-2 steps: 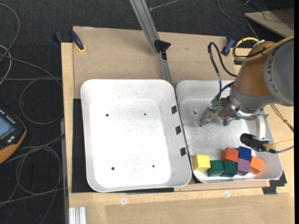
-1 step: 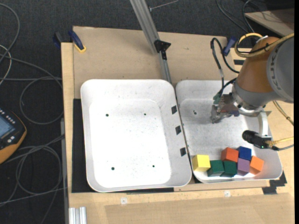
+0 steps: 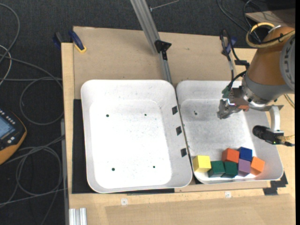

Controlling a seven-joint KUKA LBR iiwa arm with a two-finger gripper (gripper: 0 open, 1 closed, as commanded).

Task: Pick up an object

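Observation:
Several small blocks lie bunched along the near edge of the right bin (image 3: 206,130): a yellow block (image 3: 202,162), two green blocks (image 3: 223,168), an orange block (image 3: 230,154), a blue block (image 3: 245,153), a purple block (image 3: 244,165) and another orange block (image 3: 257,164). My gripper (image 3: 225,112) hangs over the far middle of the right bin, well back from the blocks. Its fingers point down and left, and I see nothing between them.
The left bin (image 3: 129,135) lies beside the right one, with black clips (image 3: 178,130) along the shared rim. A slanted metal pole (image 3: 149,27) rises behind the bins. Cables trail over the floor at left and behind the arm.

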